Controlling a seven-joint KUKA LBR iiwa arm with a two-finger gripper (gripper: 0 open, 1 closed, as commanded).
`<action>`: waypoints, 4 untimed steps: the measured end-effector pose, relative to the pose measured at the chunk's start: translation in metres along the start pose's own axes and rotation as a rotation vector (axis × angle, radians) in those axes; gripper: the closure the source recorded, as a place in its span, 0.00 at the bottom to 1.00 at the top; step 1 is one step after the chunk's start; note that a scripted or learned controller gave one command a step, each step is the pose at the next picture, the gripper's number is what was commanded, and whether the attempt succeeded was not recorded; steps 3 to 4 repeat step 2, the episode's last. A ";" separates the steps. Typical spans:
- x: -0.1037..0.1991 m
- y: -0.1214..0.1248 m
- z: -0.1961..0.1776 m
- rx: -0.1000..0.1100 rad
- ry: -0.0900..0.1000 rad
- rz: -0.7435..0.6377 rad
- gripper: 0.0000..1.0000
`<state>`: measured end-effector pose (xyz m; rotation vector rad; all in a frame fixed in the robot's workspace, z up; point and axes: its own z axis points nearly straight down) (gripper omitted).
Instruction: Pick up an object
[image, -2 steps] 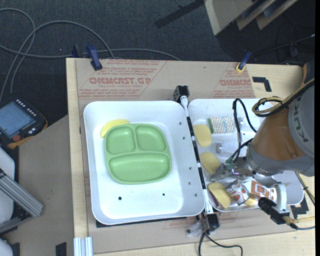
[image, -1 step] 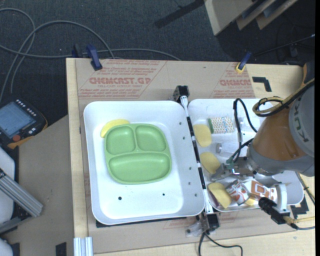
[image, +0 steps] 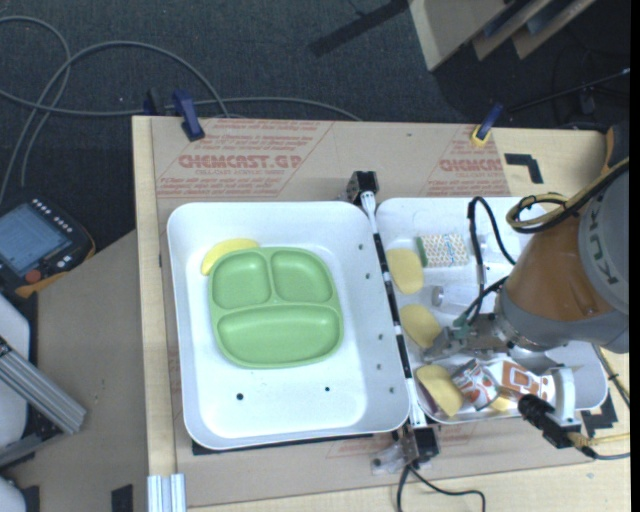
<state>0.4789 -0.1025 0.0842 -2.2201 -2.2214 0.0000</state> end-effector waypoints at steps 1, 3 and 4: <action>0.000 0.000 -0.010 -0.001 0.000 0.000 1.00; 0.000 0.000 -0.010 -0.001 0.000 0.000 0.00; 0.000 0.000 -0.010 -0.001 0.000 0.000 0.00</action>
